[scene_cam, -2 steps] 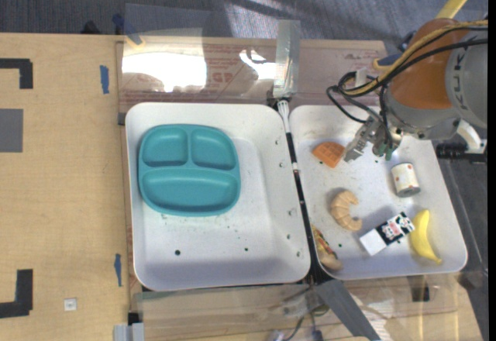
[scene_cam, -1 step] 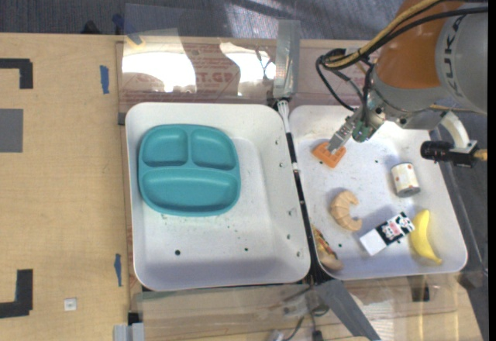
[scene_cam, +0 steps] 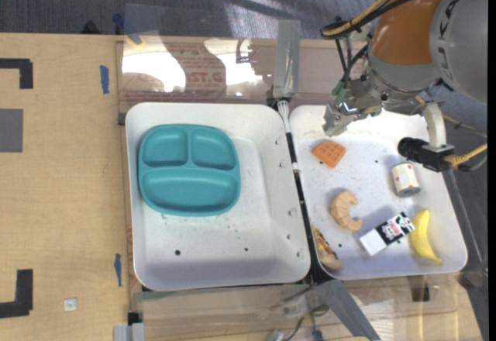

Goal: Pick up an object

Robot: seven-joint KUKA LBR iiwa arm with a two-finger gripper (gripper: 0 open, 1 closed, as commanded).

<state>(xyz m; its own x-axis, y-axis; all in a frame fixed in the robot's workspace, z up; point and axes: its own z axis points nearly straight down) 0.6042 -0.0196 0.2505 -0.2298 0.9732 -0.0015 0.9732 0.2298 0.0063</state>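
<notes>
- While my arm reaches in from the right, the near edge of the right bin (scene_cam: 457,254) holds a small brownish item (scene_cam: 327,248) tucked in its near-left corner, against the divider; I cannot tell what it is.
- Just beyond, along the near-right side, a yellow banana (scene_cam: 425,236) lies beside a small black-and-white box (scene_cam: 386,233), the two close together but apart.
- A little further in and to the left, a croissant (scene_cam: 346,209) sits alone near the middle of that bin.
- Further right, a small white can (scene_cam: 404,178) lies on its side, near the bin's right wall.
- Beyond the croissant, an orange waffle piece (scene_cam: 329,153) lies flat on the white floor, toward the far-left part of the bin.
- My hand (scene_cam: 338,121) hangs just past the waffle piece, over the far-left corner of the right bin, close to it; nothing sits between my fingers, and I cannot tell whether they are spread or pressed together.
- Across the divider, the left bin (scene_cam: 263,254) carries a teal divided plate (scene_cam: 188,169) in its far-left part.
- Both bins rest on the table (scene_cam: 54,200), whose tan surface stretches to the left.
</notes>
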